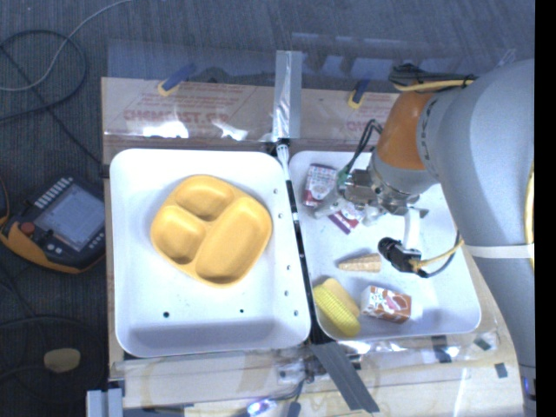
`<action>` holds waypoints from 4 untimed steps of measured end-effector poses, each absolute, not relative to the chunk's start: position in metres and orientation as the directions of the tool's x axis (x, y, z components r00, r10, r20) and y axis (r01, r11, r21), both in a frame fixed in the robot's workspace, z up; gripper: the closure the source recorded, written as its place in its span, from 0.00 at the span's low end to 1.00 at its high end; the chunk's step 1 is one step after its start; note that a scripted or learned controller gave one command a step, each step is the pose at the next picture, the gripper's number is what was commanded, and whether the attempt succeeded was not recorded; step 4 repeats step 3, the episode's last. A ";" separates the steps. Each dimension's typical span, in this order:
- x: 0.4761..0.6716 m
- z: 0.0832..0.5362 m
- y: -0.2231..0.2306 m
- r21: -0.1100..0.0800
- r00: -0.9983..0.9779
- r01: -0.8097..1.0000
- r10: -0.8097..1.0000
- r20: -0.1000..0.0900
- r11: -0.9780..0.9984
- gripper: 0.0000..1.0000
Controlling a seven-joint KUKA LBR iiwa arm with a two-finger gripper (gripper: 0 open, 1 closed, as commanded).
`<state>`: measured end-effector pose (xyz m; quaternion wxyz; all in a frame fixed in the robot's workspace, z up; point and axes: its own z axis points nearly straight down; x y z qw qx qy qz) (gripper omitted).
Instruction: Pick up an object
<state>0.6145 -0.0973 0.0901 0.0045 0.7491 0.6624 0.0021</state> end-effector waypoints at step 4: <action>0.628 0.220 -0.063 -0.005 0.031 1.000 0.999 -0.007 -0.031 1.00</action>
